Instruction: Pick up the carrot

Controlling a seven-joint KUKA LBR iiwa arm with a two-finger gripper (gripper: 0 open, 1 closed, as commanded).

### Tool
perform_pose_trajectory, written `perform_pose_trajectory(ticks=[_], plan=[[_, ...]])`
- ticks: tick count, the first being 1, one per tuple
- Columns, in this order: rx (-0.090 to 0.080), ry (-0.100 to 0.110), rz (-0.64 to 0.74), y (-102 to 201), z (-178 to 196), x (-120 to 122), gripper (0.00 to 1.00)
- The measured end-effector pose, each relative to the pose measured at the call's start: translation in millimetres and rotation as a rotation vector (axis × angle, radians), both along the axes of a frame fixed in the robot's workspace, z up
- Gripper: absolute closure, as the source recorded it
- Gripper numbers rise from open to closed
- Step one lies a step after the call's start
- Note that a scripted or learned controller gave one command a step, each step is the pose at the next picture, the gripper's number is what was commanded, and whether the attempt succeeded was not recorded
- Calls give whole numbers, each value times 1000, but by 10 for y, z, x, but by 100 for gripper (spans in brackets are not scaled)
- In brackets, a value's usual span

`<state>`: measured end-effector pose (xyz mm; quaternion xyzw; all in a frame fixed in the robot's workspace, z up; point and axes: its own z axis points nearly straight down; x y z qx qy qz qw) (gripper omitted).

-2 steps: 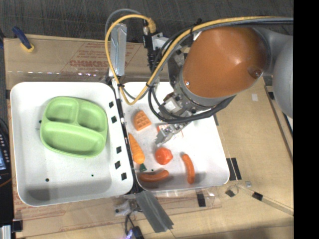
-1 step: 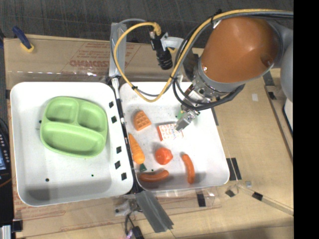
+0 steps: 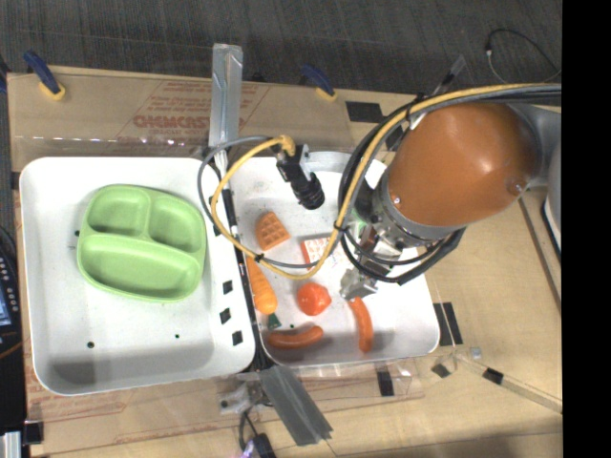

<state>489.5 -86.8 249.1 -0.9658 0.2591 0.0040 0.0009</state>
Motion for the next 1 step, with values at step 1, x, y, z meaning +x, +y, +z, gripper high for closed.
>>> perform_pose_trajectory(ticks=[1], plan=[[3, -15, 327, -31, 603, 533, 100]])
